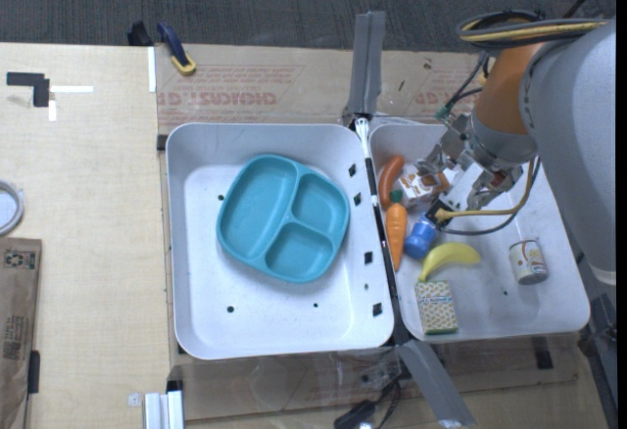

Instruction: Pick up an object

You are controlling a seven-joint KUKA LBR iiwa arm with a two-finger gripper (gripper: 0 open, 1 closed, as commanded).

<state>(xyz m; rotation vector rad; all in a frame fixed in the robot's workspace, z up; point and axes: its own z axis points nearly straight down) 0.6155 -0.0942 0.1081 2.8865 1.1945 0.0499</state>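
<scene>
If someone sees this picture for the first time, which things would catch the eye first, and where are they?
Probably the blue divided plate, lying alone in the left bin. Next comes the grey arm with its orange band, reaching from the right so that its gripper hangs over the right bin. There a yellow banana, two carrots and a small can lie close together.

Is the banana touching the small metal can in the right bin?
Apart. The camera view shows bare white bin floor between the banana and the can.

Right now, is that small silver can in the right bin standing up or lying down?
Lying down: the small silver can rests on its side on the right bin's floor.
</scene>
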